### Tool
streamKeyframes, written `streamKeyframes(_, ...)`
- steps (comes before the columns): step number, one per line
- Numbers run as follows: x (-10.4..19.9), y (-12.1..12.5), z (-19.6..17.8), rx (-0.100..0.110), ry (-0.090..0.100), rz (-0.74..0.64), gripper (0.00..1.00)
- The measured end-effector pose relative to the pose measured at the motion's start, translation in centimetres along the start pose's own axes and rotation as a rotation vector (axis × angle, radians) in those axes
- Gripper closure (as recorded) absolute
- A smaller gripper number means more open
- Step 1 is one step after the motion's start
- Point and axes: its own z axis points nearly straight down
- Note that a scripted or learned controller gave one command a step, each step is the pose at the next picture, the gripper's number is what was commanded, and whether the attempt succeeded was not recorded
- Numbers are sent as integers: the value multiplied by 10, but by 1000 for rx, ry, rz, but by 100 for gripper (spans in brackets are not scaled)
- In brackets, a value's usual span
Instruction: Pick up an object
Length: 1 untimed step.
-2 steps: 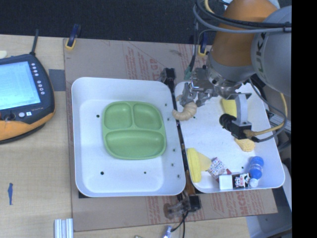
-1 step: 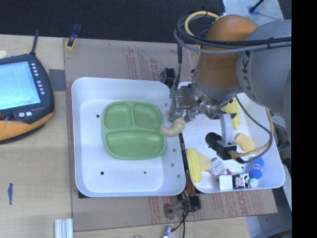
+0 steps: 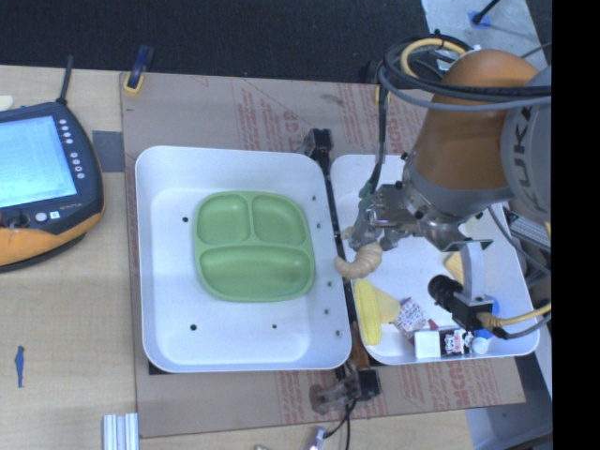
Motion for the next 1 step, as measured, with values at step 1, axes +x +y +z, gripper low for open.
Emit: streamKeyframes(1,40,24,-9,-1,1,-1,100)
